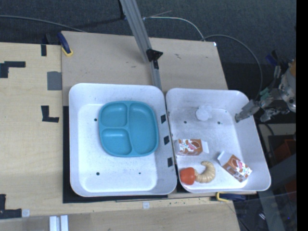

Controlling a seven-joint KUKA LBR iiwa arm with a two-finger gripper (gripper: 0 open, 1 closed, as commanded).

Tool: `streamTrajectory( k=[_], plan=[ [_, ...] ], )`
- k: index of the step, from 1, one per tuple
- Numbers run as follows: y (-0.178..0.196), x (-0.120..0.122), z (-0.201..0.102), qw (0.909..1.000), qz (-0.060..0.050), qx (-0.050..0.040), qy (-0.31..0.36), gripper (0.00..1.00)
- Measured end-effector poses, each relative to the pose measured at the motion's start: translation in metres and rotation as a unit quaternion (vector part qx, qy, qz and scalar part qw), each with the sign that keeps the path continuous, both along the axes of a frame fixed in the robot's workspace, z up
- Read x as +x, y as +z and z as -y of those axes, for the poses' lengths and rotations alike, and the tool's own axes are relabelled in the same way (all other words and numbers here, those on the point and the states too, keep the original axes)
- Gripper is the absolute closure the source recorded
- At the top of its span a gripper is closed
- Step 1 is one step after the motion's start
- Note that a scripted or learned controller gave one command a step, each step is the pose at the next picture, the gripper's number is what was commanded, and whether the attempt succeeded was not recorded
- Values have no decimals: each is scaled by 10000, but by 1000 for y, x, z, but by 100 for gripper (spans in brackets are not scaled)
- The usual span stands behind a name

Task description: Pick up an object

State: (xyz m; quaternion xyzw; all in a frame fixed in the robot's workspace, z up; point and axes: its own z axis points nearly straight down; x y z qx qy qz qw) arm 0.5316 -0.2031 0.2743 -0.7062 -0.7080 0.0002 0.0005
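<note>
The right bin [250, 143] holds several small items. A white round piece [204, 113] lies near its far wall. A flat orange-brown packet [189, 147] sits toward the middle. At the front, a red tomato [187, 176] touches a tan croissant [208, 172], and a small orange-and-white carton [236, 167] lies to their right. My gripper [251, 110] hangs over the right bin's far right corner, apart from all of these items and with nothing seen in it.
The left bin [82, 143] holds a blue divided plate [129, 129]. A grey metal pole [139, 28] slants in from the top toward the bins' shared far edge. Cables run behind the bench at the upper right.
</note>
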Motion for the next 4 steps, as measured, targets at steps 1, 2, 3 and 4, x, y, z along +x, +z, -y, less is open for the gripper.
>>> streamTrajectory(
  k=[1,2,3,4],
  plan=[
    [0,0,0,10000,1,1,-1,0],
    [-64,1,-5,10000,-33,8,-6,0],
    [-108,2,-10,10000,-28,5,-4,0],
    [-153,-3,-12,10000,-27,4,-5,0]
  ],
)
